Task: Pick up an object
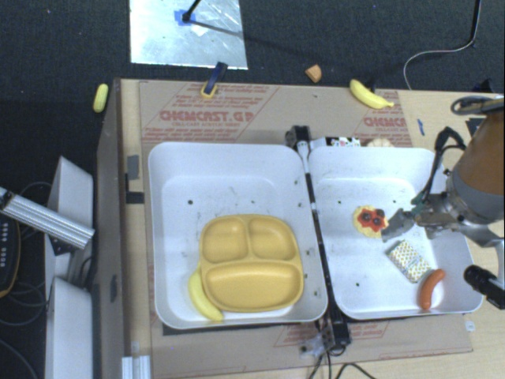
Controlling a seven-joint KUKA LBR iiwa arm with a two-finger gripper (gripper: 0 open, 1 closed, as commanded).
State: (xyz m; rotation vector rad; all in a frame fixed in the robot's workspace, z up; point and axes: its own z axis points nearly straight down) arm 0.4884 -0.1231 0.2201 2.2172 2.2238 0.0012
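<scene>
The right bin (pixel 371 160) holds three small objects. A yellow and red toy piece (pixel 368 220) lies near the bin's middle. A checkered white packet (pixel 409 260) lies toward the front right, with an orange sausage (pixel 430 288) just beyond it near the front rim. My gripper (pixel 400 221) hangs low over the right bin, just right of the yellow and red piece and above the packet. Nothing is visibly held. The grey arm with its orange band (pixel 483 164) comes in from the right.
In the left bin (pixel 221 164) sit a yellow divided plate (pixel 251 260) and a banana (pixel 202 297) at its front left. On the bench behind the bins lie another banana (pixel 369 95) and a small orange piece (pixel 314 73). A black divider (pixel 313 212) separates the bins.
</scene>
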